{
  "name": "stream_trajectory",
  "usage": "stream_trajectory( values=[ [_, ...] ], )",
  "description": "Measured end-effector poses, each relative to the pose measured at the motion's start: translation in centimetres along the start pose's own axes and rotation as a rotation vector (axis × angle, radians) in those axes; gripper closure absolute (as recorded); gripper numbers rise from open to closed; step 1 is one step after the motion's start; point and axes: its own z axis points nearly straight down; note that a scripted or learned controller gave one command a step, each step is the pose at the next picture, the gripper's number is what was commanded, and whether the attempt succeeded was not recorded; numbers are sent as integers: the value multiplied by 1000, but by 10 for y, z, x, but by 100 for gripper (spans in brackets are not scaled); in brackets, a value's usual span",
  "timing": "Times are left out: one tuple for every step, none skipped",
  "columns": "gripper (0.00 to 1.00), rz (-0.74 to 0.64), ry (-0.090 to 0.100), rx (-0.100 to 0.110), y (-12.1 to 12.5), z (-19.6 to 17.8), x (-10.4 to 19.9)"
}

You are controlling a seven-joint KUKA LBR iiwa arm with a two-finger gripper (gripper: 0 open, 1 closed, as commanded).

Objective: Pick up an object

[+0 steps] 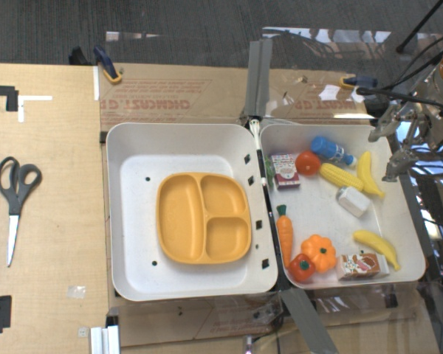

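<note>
The right bin (412,220) holds several toy foods. At the back are a blue bottle (328,150), a red tomato (307,163), a small red-and-white carton (284,171), a corn cob (342,175) and a yellow banana (368,173). A white block (353,200) lies mid-bin. Toward the front are a carrot (285,236), an orange pumpkin (319,252), a red pepper (301,268), a juice carton (360,265) and a second banana (376,247). My gripper (393,152) hangs over the bin's far right corner, right of the first banana, with nothing seen in it.
The left bin (125,198) carries a yellow divided plate (204,218). Scissors (15,198) lie on the wooden bench at far left. Cables and arm parts (421,109) crowd the far right. A grey post (257,80) rises between the bins at the back.
</note>
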Motion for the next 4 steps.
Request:
stream_trajectory(
  values=[
    [0,50,1,0,0,147,4],
    [100,46,-10,2,2,133,0],
    [100,220,-6,3,71,142,-47],
    [100,313,-32,6,80,141,9]
  ],
)
